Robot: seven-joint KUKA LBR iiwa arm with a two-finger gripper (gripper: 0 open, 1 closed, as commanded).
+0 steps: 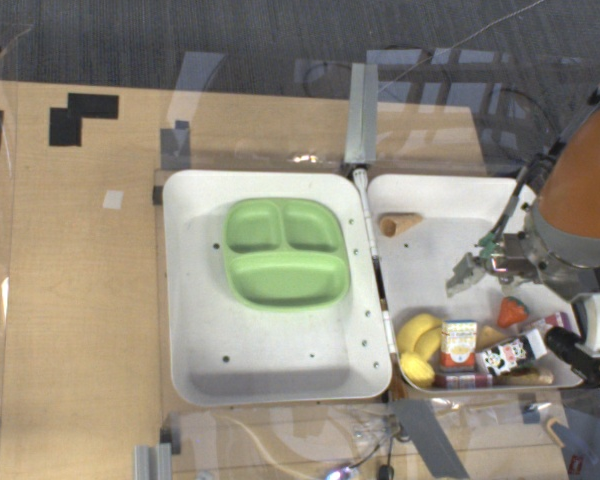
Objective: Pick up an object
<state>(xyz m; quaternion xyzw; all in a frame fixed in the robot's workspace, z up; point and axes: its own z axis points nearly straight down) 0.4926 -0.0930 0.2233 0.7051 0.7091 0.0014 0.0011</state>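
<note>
Hovering pincer (470, 273) open, holding nothing, over right bin (435, 203); orange carton (459, 344) just below.

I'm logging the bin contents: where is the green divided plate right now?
The green divided plate lies flat in the middle of the left bin, across the divider from the yellow toy fruit.

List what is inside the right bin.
The right bin holds a tan wooden piece near its far left corner, and along the near edge yellow fruit, a small carton, a cow-print carton and an orange piece. The arm covers the bin's right side.
</note>
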